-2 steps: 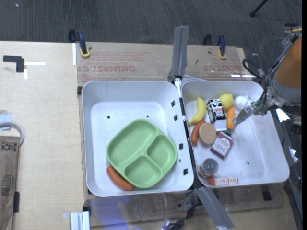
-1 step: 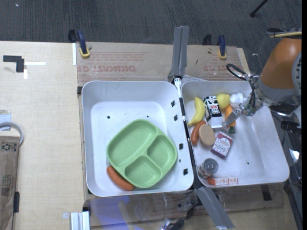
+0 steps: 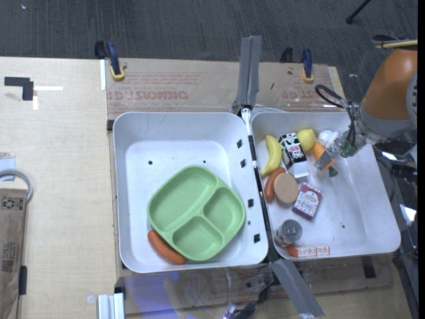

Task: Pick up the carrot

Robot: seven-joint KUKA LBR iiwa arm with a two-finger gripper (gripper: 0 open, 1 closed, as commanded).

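The carrot (image 3: 321, 154) is a short orange piece with a green tip, lying in the upper middle of the right bin (image 3: 372, 238) beside a yellow lemon (image 3: 305, 138). My gripper (image 3: 340, 146) hangs low over the bin just right of the carrot, at or very near its end. Glare and clutter blur the contact, so I cannot tell whether it touches the carrot. The arm's orange band (image 3: 392, 85) sits above it at the right edge.
The right bin also has a banana (image 3: 271, 153), a small milk carton (image 3: 292, 150), a round tan disc (image 3: 287, 189), a red packet (image 3: 307, 201) and a grey can (image 3: 290, 230). The left bin (image 3: 133, 178) has a green divided plate (image 3: 196, 211) and a sausage (image 3: 165, 247).
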